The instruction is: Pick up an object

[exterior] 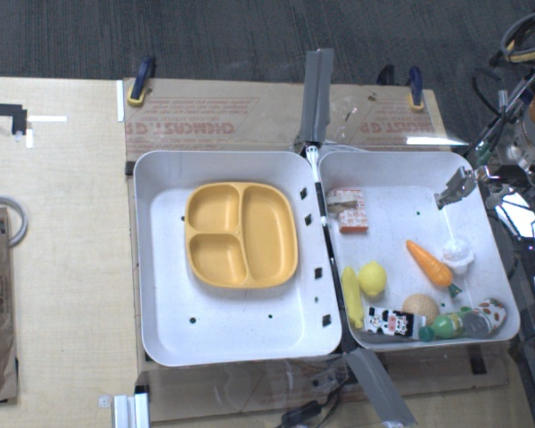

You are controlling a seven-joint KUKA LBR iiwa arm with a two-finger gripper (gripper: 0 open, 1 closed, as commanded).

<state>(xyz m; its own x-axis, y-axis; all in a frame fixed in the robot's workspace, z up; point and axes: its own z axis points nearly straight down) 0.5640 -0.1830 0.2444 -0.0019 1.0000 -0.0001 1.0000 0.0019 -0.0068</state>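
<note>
Lowest in the right bin (508,275), along its near wall, items sit in a row: a black-and-white carton (388,322) lying flat, a green bottle (446,326) on its side just to the right, and a clear, patterned item (489,315) in the near right corner (too blurred to identify). A tan ball (419,306) rests just behind the carton, touching or nearly touching it.

Left of these, a yellow corn cob (350,296) lies along the divider wall, with a lemon (372,278) just beside it. A carrot (429,263) lies at a slant near the bin's middle, and a white cup (456,255) sits just beside its right flank. A red-and-white packet (347,209) lies in the far left corner of this bin, well apart from the rest.

Left bin (147,266): one yellow divided plate (242,235), three compartments, upright and near the centre.

Gripper (452,190): at the far right edge of the right bin, above the floor, tilted toward the left. Fingers appear parted and clasp nothing. It stands well apart from the carrot and cup, the nearest items.

Brown cardboard (223,114) lies behind both bins.
</note>
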